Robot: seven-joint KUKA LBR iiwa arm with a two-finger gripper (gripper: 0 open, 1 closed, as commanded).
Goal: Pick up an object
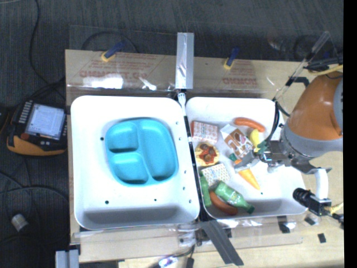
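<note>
We see the arm: a rounded orange band above a grey wrist, with dark metal parts and thin cables nearby.

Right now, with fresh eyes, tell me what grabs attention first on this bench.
The bright blue divided tray stands out first, lying alone in the left white bin. Next comes the colourful heap of toy food in the right white bin: a red sausage near the back, an orange carrot in the middle and a green packet at the front. From the right, the grey arm with its orange band reaches over that heap.
</note>
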